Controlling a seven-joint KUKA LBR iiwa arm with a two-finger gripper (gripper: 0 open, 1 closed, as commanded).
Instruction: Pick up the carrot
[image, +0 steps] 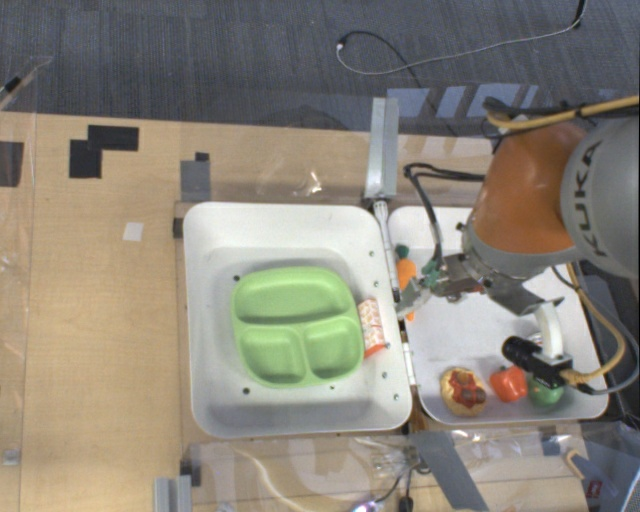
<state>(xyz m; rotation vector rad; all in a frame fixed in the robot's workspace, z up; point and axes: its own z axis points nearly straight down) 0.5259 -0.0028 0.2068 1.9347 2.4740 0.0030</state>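
The carrot (405, 272) is a small orange piece with a green top, lying in the right bin (470, 335) against its left wall. My gripper (418, 288) reaches in from the right, and its tip is right beside the carrot, just below and to the right of it. The grey arm with its orange band (525, 195) hangs over the upper part of the right bin and hides the bin floor beneath it.
The left bin (205, 300) holds a green divided plate (297, 325) and a red-and-white packet (371, 327) by its right wall. At the right bin's front lie a round pizza-like toy (464, 390), a red vegetable (509, 384) and a green one (546, 393).
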